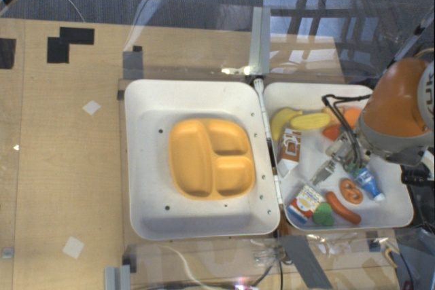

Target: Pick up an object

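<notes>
Camera view: my arm (401, 109) reaches in from 3 o'clock, its orange band over the right bin (401, 214). My gripper (325, 173) hangs low in the middle of that bin, pointing toward 8 o'clock. It is too small and blurred here; I cannot tell its state, and I see no object caught in it.

Candidate objects, all in the right bin: a yellow banana (299, 121) at the bin's 11 o'clock; a brown carton (290, 145) just below it; an orange piece (350, 117) at 1 o'clock, partly under my wrist; a blue tube (368, 183) at 4 o'clock beside a pretzel-like round (351, 191); a small printed packet (307, 200), a green lump (323, 214) and a red sausage shape (342, 208) clustered at 6 o'clock.

The left bin (146, 146) carries a yellow divided tray (211, 157) at its centre.
</notes>
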Controlling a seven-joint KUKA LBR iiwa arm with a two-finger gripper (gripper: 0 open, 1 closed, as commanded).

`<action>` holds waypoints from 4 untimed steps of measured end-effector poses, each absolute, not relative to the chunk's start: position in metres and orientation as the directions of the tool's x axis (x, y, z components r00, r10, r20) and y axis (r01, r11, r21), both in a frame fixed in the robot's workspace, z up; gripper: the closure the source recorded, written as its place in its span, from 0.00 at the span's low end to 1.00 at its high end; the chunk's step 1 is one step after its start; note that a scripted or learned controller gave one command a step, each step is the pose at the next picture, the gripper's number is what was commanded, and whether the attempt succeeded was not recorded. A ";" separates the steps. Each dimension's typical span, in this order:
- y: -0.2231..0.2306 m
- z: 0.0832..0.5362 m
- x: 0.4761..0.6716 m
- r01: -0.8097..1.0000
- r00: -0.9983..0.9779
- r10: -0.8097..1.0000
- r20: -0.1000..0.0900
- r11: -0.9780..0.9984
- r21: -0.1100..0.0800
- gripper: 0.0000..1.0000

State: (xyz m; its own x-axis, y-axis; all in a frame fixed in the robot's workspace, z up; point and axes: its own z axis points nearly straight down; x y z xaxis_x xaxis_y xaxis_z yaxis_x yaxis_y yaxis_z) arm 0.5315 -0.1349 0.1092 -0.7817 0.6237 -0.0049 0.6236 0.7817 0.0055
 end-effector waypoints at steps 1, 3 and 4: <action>-0.158 0.097 0.543 0.871 -0.492 0.871 -0.004 0.492 0.004 0.00; -0.186 0.125 0.613 0.979 -0.203 0.979 0.012 0.203 0.006 0.00; -0.183 0.094 0.638 0.953 -0.303 0.953 0.021 0.304 -0.003 0.00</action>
State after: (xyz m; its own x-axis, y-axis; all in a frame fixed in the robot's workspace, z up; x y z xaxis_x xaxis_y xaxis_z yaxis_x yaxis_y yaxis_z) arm 0.6383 -0.1834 0.0936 -0.3034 0.9526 0.0207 0.9528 0.3036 -0.0031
